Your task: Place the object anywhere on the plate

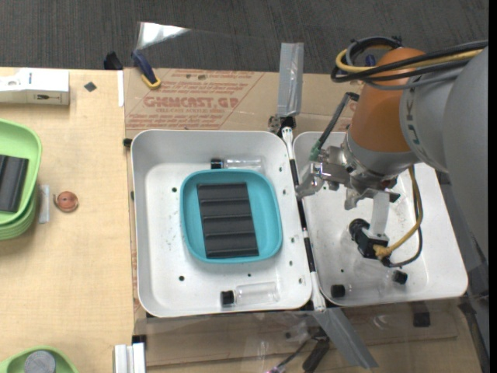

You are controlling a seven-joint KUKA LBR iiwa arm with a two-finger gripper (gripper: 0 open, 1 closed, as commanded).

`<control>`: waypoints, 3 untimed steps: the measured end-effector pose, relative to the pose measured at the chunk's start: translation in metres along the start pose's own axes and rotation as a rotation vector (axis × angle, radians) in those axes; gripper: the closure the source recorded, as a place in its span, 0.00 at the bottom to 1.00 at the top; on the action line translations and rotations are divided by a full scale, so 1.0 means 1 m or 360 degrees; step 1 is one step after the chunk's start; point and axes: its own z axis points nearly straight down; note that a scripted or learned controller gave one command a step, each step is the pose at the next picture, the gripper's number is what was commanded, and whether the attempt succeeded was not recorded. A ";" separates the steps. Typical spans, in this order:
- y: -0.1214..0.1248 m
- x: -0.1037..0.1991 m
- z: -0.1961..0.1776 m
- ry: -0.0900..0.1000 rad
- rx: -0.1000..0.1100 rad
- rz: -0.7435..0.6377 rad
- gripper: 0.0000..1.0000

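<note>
A teal square plate sits in the middle of the left bin. On the plate lies a black ridged slab, flat and lengthwise. My gripper hangs over the left side of the right bin, close to the wall between the two bins and apart from the plate. The grey arm with its orange band covers the gripper from above, so nothing can be made out between its jaws.
Two clear tubes with black caps lie in the left bin, one behind the plate and one in front. Two small black pieces rest at the right bin's front. A green tray stands far left.
</note>
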 end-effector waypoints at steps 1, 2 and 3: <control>0.016 -0.079 -0.040 0.0001 -0.0001 0.0089 0.00; -0.025 -0.128 -0.070 0.0002 0.0000 0.0139 0.00; -0.031 -0.179 -0.022 0.0004 0.0001 -0.0209 0.00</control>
